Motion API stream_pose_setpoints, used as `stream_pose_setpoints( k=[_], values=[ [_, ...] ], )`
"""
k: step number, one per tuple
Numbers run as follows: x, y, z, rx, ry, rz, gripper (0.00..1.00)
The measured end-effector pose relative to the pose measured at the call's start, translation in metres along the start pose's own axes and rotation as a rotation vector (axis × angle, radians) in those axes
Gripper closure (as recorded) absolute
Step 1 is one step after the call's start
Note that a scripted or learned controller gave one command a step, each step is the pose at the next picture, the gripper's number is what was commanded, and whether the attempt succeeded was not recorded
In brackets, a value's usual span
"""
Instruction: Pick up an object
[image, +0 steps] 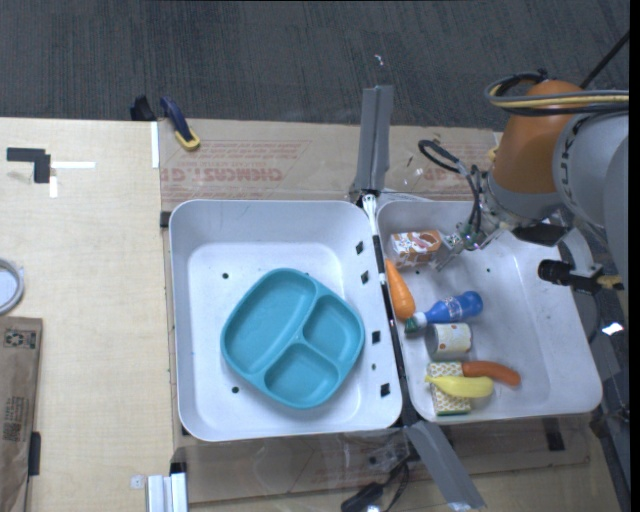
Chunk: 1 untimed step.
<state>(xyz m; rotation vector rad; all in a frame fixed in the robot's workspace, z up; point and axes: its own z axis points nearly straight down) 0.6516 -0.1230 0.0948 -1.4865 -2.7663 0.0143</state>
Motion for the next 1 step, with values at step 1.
stream_pose_setpoints(
  k=[1],
  values=[
    [0.0008,0.0012,-0.0002,-0.002,0.001,0.0,0.0]
  ],
)
